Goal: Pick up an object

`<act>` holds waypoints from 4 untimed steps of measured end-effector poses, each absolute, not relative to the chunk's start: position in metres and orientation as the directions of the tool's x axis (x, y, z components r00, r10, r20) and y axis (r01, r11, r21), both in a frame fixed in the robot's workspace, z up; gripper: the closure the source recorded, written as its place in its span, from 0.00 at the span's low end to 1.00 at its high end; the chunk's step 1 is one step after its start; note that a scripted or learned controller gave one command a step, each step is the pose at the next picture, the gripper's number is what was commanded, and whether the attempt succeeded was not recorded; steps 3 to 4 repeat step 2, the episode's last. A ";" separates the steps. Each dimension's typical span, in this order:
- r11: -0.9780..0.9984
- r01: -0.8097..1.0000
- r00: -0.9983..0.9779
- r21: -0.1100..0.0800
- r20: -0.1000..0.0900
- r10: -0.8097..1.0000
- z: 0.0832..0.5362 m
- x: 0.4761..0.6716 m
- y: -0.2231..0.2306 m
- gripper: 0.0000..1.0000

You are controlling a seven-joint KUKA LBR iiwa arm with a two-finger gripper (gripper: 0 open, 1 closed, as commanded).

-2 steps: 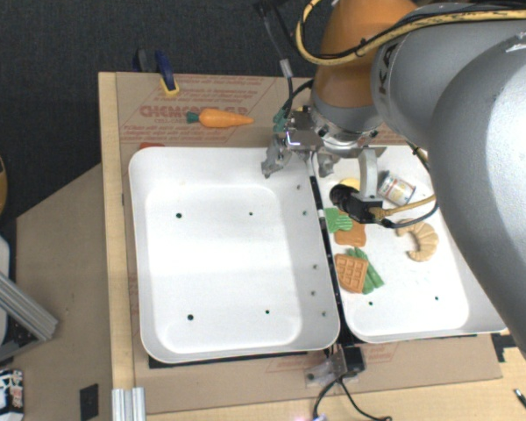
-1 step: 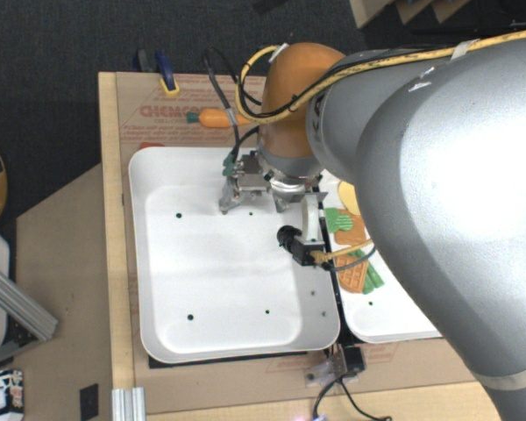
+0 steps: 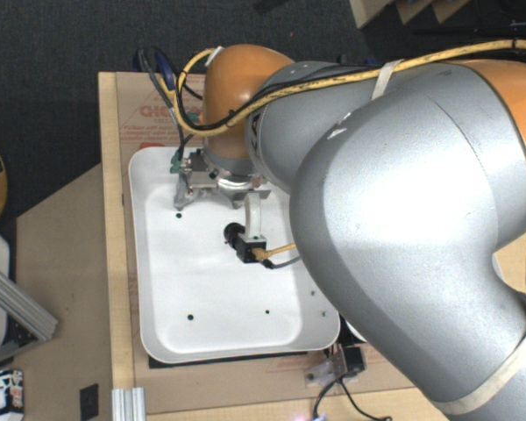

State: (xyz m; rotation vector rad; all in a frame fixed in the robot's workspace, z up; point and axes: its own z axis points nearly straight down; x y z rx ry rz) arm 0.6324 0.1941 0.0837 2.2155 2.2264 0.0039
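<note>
We cannot identify the object to be picked up: whatever lies under the arm (image 3: 403, 191) is hidden from us. The gripper (image 3: 186, 191) sits low over the far left part of the white bin (image 3: 158, 323), close to its floor, and we cannot tell whether it is open or closed. A few small dark dots (image 3: 190, 317) mark the bare bin floor. The bin rests on the tan desk (image 3: 118, 235). The arm's orange band (image 3: 237, 68) stands directly above the gripper, and its grey bulk covers the right side of the view.
</note>
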 end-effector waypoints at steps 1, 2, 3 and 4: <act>0.001 1.000 -0.001 0.002 0.001 1.000 0.096 0.632 0.191 1.00; 0.002 1.000 -0.002 -0.001 0.001 1.000 0.108 0.615 0.226 1.00; 0.002 1.000 -0.002 -0.001 0.001 1.000 0.108 0.615 0.226 1.00; 0.002 1.000 -0.002 -0.001 0.001 1.000 0.108 0.615 0.226 1.00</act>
